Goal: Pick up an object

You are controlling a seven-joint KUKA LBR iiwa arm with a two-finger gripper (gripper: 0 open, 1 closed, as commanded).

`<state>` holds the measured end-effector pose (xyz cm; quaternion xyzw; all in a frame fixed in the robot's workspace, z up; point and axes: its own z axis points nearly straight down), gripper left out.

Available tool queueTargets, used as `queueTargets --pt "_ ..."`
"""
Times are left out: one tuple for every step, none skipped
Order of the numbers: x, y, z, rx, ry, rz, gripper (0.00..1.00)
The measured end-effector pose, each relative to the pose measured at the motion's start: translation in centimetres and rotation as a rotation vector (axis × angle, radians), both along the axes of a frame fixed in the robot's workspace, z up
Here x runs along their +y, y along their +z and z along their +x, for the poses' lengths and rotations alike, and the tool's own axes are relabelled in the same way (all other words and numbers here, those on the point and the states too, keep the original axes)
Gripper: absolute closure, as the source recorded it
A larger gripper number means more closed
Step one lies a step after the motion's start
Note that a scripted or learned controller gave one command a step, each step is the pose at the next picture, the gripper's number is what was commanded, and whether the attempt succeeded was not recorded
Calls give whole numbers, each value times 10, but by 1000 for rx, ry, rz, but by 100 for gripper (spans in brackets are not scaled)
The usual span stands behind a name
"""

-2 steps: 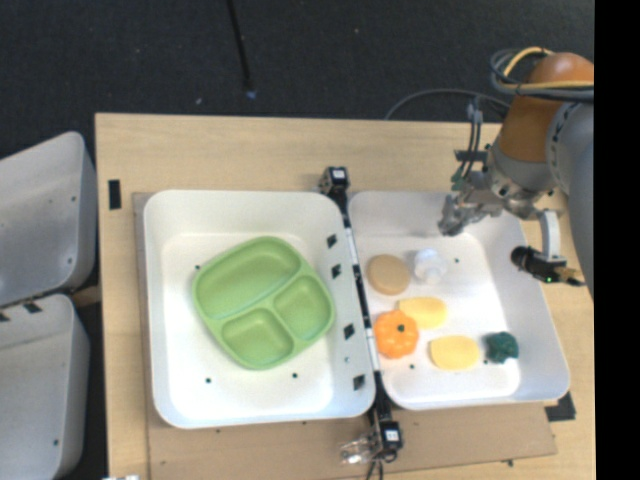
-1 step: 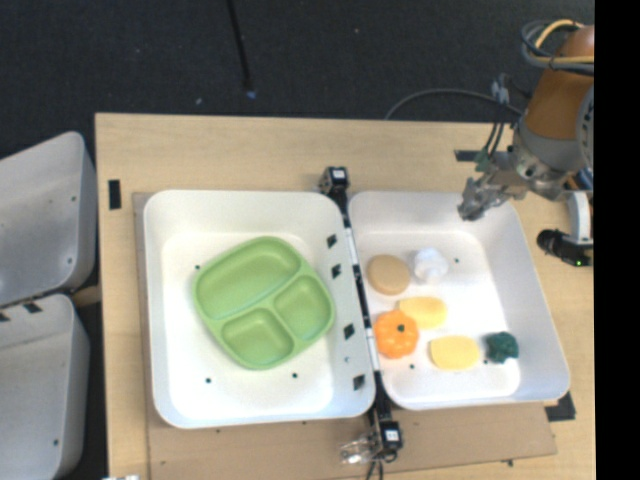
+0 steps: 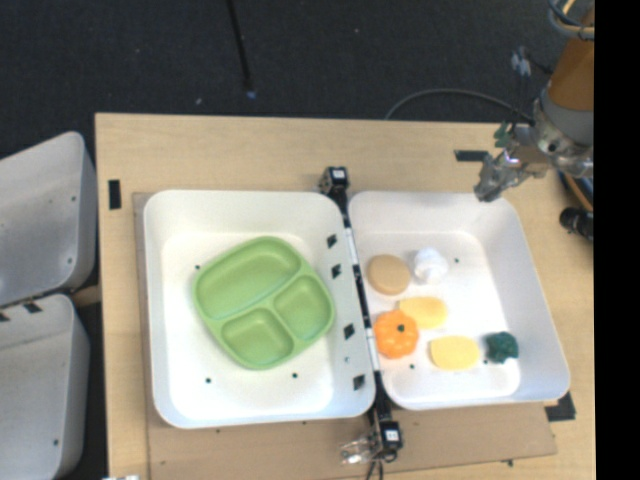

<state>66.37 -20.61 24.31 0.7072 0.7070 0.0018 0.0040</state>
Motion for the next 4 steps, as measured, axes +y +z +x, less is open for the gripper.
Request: queueTargets --pt "43 11 -20 6 5 3 100" --pt "88 17 -34 8 6 4 100" --pt "143 8 -53 9 6 4 100" --pt "189 -3 -69 10 6 4 100"
